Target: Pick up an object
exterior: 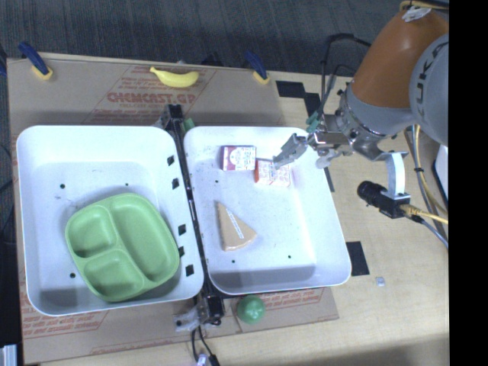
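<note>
The end effector (290, 148) hangs just above the small red and white packet (273, 173) in the far part of the right bin (328, 235), and I cannot tell how it stands because it is small and blurred here. A second red carton (238, 158) lies just beside this packet on its left, and a tan wedge (232, 227) lies nearer, well apart. In my judgement the risk is that the end effector comes down on the packet's edge and only pushes it against the carton, or catches both, because the two lie so close and flat.
</note>
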Tool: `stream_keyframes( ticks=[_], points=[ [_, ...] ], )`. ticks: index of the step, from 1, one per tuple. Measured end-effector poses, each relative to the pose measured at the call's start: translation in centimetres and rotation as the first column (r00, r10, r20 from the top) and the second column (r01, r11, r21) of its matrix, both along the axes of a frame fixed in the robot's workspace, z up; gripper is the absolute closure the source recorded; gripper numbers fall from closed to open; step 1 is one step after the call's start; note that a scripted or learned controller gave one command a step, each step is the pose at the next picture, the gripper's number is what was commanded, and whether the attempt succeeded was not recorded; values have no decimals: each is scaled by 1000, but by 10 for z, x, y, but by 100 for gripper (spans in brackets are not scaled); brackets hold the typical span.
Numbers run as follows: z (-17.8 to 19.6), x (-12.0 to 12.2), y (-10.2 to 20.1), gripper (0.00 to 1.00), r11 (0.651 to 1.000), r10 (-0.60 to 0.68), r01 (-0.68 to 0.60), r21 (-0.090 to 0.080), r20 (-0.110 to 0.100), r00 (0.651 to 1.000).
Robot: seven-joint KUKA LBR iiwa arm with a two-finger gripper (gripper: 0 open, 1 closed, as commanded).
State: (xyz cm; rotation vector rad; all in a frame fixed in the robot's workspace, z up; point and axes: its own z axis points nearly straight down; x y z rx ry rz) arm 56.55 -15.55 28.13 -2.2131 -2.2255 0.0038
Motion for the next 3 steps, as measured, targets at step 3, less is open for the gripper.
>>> stream_keyframes(
  ticks=[3],
  points=[
    [-189, 79, 53, 0, 1000, -8, 9, 8, -31, 999]
  ],
)
